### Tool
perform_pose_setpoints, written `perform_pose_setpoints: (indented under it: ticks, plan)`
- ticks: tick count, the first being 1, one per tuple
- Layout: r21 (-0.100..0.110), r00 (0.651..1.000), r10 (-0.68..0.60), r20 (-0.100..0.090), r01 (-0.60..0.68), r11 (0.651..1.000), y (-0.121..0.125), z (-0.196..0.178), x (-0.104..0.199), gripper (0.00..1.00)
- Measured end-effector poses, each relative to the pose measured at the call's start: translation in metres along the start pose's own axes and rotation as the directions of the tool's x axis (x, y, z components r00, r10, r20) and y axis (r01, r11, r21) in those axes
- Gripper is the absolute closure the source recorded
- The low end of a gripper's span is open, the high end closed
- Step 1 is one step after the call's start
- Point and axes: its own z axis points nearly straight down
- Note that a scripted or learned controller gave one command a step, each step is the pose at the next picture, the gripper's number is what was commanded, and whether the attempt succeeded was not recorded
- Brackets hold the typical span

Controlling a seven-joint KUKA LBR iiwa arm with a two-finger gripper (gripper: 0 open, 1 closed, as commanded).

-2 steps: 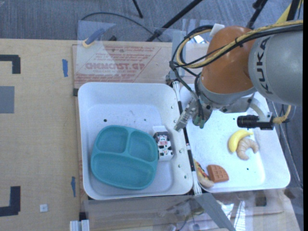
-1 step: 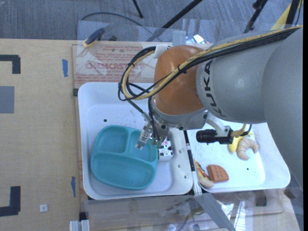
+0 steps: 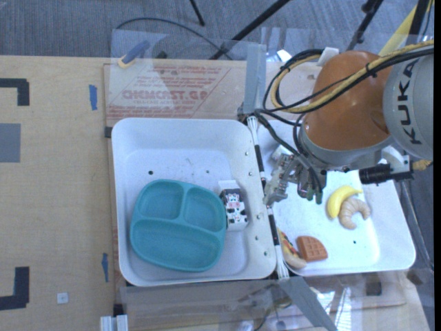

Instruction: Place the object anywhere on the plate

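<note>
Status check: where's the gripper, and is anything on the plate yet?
Gripper low at right bin's left edge, nothing seen held. Plate in left bin, bare. Small carton lies just off plate's right rim. Banana, croissant, waffle in right bin.

A robotics lab: KUKA arm (image 3: 386,109), white bins (image 3: 179,140), tripod legs (image 3: 275,9).

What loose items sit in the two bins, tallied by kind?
Plates: 1, teal plate in the left bin
Cartons: 1, small carton beside the plate
Toy foods: 4, in the right bin: banana, croissant, waffle, hot dog
Total: 6
</note>
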Motion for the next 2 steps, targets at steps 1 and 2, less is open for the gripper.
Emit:
perform_pose_setpoints:
  ticks: [1, 2]
  plan:
    - [-0.003, 0.967, -0.254, 0.001, 0.254, 0.967, 0.083, 0.019, -0.005, 1.0]
    - [-0.003, 0.87, -0.492, 0.003, 0.492, 0.87, 0.101, 0.003, 0.016, 1.0]
